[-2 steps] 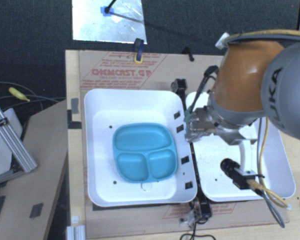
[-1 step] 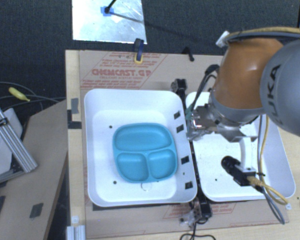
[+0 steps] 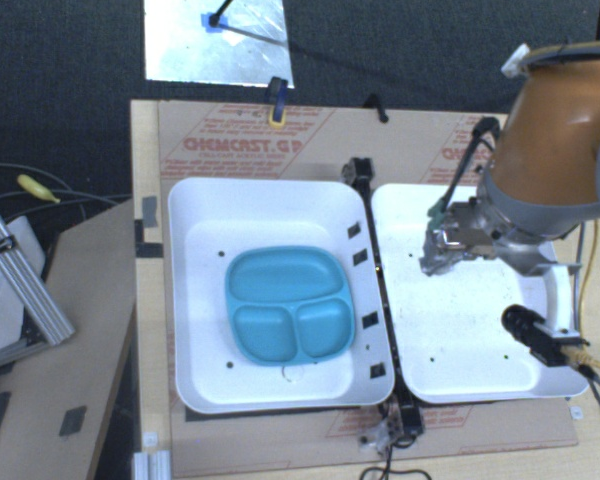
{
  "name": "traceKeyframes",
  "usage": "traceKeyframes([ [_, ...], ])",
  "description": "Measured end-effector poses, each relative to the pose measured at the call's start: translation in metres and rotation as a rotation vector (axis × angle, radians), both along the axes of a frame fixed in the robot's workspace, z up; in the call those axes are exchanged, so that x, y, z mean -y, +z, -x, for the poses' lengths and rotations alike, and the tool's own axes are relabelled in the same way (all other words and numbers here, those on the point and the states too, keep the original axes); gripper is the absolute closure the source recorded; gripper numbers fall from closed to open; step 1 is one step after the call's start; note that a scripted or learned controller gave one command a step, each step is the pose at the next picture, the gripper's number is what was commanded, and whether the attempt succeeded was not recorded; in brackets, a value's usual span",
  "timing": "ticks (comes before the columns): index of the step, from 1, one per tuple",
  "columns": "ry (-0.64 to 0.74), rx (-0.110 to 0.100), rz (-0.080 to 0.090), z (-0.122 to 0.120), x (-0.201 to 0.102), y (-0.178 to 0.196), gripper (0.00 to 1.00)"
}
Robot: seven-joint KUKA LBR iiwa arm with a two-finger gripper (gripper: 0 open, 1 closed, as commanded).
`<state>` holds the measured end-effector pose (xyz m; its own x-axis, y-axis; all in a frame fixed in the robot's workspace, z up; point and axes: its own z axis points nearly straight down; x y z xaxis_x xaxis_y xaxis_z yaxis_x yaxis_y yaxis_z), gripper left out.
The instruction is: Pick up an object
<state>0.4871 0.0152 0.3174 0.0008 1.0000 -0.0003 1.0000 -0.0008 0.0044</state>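
Note:
A blue divided plate [image 3: 288, 303] with three compartments lies flat in the middle of the left bin [image 3: 195, 268]. My gripper [image 3: 438, 256] hangs over the left part of the right bin [image 3: 420, 368], well to the right of the plate. The metal fingers point down and left toward the bin floor. Nothing shows between them.
A divider with black clips [image 3: 368, 268] runs between the two bins. The arm's orange and grey body [image 3: 560, 138] covers the right bin's far right corner. A cardboard sheet [image 3: 240, 143] lies under the bins, with a yellow and blue clamp [image 3: 277, 101] at its far edge.

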Motion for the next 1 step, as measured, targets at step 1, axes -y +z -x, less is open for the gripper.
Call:
traceKeyframes([
  [1,0.012,-0.001,-0.003,0.0004,-0.0677,0.0178,1.00],
])
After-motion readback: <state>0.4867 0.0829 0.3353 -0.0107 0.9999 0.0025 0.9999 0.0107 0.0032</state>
